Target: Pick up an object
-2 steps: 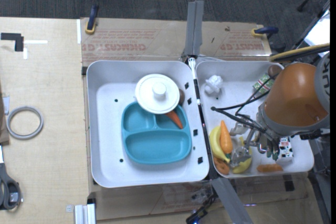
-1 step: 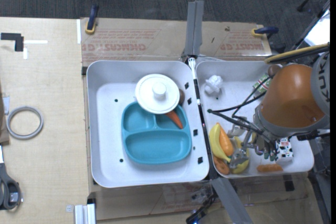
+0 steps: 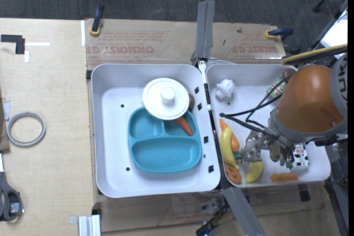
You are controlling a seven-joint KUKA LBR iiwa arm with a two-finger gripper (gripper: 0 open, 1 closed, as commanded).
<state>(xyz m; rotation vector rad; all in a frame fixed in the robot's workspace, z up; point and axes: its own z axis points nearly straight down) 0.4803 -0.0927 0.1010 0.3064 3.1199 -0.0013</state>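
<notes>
Gripper (image 3: 255, 147) lowered into the right bin (image 3: 260, 75), directly over a yellow banana (image 3: 253, 169); whether its fingers are spread or closed cannot be told (cables obscure them). Right bin: two bananas, second banana (image 3: 227, 147) alongside. Left bin (image 3: 108, 119): one blue tray (image 3: 163, 155), one white lid (image 3: 165, 98).

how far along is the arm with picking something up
Early stage, and nothing looks lifted yet. The arm has reached into the right bin and its claw sits low over the yellow banana-like piece, beside the orange items. I can't see any object between its fingers. Closing on a piece and raising it out of the bin is left. The blue tray and white lid lie in the left bin.
</notes>
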